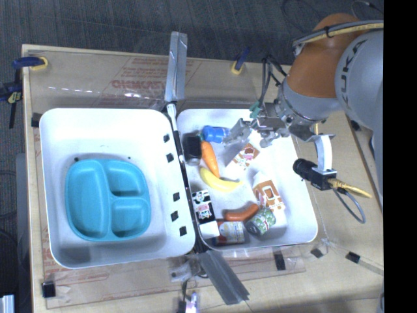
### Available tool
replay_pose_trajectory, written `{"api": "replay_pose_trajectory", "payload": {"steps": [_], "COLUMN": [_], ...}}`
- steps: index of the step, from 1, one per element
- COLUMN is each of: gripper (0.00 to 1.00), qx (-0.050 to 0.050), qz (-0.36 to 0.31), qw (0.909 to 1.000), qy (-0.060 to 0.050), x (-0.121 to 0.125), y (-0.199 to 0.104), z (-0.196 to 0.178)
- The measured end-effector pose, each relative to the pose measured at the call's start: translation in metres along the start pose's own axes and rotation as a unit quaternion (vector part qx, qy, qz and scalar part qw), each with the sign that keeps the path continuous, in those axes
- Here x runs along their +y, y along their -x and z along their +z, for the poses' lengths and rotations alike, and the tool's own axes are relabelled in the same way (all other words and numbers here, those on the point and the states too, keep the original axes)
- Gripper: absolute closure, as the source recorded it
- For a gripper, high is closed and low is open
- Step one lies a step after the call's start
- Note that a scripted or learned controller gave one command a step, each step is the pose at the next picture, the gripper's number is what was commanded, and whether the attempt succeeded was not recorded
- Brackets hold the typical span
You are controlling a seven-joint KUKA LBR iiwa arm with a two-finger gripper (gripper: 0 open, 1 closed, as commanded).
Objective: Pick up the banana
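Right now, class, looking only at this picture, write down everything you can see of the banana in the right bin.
The banana is yellow, curved and looks like smooth plastic or real peel; I cannot tell which. It lies flat on the floor of the right bin, near its middle, running from upper left to lower right. The carrot lies against its upper left end. The gripper is above and to its right, apart from it.

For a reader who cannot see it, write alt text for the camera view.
A grey robot arm's gripper hovers over the right bin, above a banana lying beside a carrot among small items. The left bin holds a blue divided tray.
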State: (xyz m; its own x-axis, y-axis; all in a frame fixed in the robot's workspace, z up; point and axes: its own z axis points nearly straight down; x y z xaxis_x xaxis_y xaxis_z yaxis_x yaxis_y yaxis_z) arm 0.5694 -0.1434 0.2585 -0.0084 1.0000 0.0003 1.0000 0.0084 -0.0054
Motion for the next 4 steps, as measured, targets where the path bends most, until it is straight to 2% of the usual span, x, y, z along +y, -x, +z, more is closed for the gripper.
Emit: {"api": "replay_pose_trajectory", "payload": {"steps": [1, 2, 3, 4], "gripper": [0.00, 0.00, 0.00, 0.00], "qx": [-0.001, 0.000, -0.001, 0.000], "qz": [0.016, 0.071, 0.090, 0.057], "qw": [0.9998, 0.9974, 0.9959, 0.9984], "qy": [0.009, 0.001, 0.012, 0.002], "x": [-0.036, -0.023, -0.019, -0.054], "y": [-0.018, -0.066, -0.043, -0.005], "z": [0.160, 0.067, 0.124, 0.156]}}
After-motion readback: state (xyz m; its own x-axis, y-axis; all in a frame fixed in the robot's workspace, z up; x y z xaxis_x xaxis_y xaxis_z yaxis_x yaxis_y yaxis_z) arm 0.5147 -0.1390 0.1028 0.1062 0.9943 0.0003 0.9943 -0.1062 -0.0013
